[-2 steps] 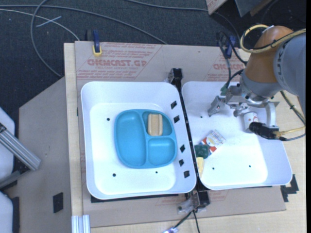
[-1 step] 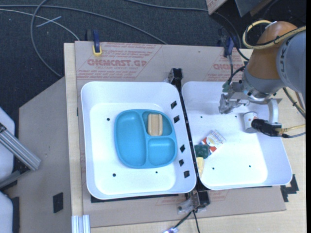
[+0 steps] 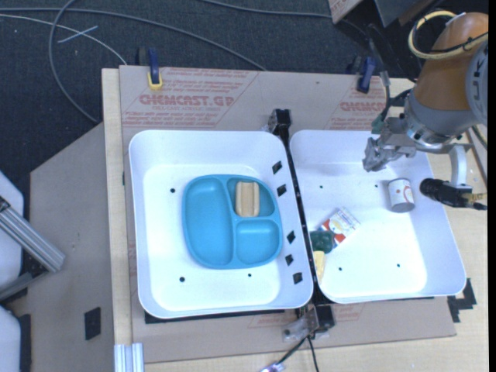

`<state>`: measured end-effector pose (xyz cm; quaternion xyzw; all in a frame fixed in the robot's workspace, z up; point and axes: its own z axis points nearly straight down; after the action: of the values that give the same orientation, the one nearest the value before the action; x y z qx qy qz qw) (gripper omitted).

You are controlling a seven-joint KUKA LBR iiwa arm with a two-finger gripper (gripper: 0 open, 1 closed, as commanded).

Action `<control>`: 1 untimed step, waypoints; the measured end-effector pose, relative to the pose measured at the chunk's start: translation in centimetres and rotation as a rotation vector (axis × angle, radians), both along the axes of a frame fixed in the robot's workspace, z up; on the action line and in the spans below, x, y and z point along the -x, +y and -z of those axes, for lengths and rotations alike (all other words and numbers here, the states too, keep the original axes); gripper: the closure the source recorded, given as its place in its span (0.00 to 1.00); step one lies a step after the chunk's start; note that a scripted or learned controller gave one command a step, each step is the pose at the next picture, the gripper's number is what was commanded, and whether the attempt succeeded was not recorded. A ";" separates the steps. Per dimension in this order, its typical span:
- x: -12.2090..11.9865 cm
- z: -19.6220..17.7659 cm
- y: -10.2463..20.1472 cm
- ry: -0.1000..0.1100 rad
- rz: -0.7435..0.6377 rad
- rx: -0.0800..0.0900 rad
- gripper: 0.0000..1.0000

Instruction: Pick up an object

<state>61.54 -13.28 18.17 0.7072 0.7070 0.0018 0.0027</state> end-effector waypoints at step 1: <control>-0.2 -4.1 0.0 0.000 -0.001 0.000 1.00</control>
<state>61.69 -13.30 22.25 0.7068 0.7074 0.0019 0.0027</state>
